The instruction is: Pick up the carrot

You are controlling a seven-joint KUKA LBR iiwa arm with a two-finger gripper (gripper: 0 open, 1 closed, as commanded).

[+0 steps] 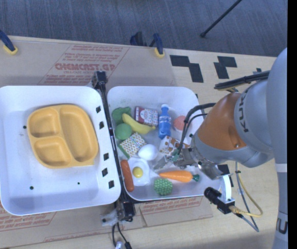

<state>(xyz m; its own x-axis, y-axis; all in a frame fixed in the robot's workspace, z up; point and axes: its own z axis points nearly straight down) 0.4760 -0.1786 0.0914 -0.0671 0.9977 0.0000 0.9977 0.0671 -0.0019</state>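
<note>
Camera view: the carrot (175,177) lies flat just below the gripper (175,158); whether the jaws are spread or closed, I cannot tell. It looks light, stiff and smooth, so best gripped mid-body. The bin (153,91) wall runs close beneath, with broccoli (163,187) crowding that side.

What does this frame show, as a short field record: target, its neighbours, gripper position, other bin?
target: carrot, lying flat near the front edge of the right bin, leafy end toward the arm
neighbours: green bumpy piece just in front of it; fried egg to its left; white egg behind that
gripper: gripper low over the right bin, just behind the carrot; nothing seen between its fingers
left bin: left bin holds a yellow divided plate
task state: carrot not yet lifted
</note>
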